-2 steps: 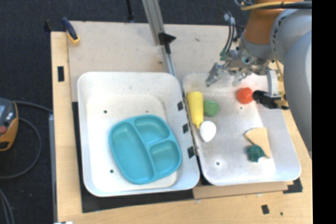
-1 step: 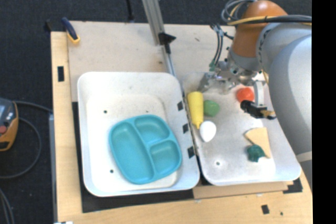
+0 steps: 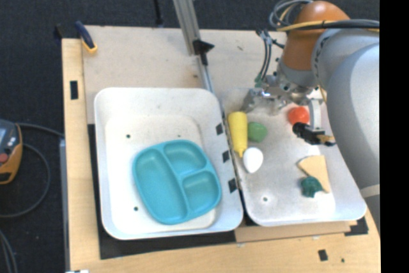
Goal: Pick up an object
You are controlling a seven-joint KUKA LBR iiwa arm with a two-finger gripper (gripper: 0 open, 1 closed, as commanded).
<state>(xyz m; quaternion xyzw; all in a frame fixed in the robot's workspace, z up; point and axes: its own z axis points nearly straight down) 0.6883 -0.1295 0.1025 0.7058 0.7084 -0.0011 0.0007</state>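
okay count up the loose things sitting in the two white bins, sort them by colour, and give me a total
Blue: 1, divided plate
Yellow: 2, long block, wedge
Green: 2, ball, small dark piece
White: 1, egg
Orange-red: 1, round piece
Total: 7

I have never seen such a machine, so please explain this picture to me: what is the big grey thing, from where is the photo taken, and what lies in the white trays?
The grey thing is a robot arm with an orange band, reaching in from the right. One camera looks down from above. Its gripper hangs over the right bin, at the far end. I see nothing between its fingers. That bin holds a yellow piece, a green ball, a white egg, an orange-red item, a tan wedge and a small dark green object. The left bin holds a blue divided plate.
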